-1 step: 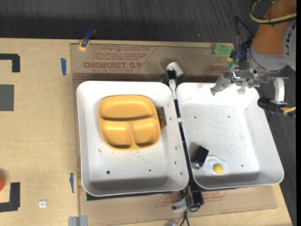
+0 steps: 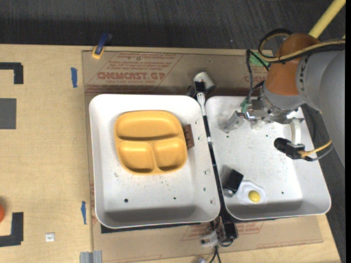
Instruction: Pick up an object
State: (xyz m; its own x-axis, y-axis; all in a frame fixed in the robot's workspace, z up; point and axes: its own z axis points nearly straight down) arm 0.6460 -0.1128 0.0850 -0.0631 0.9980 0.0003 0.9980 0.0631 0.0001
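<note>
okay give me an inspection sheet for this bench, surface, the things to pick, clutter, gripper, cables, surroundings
Surface: cardboard-covered bench bearing two white bins, left bin and right bin, side by side.
Job's things: yellow divided tray in the left bin; small black object and small yellow object near the right bin's front.
Clutter: dark specks on both bin floors.
Gripper: gripper low over the right bin's rear left; nothing seen between its fingers.
Cables: yellow and black cables looping above the wrist.
Surroundings: blue tape marks, dark floor beyond.
</note>
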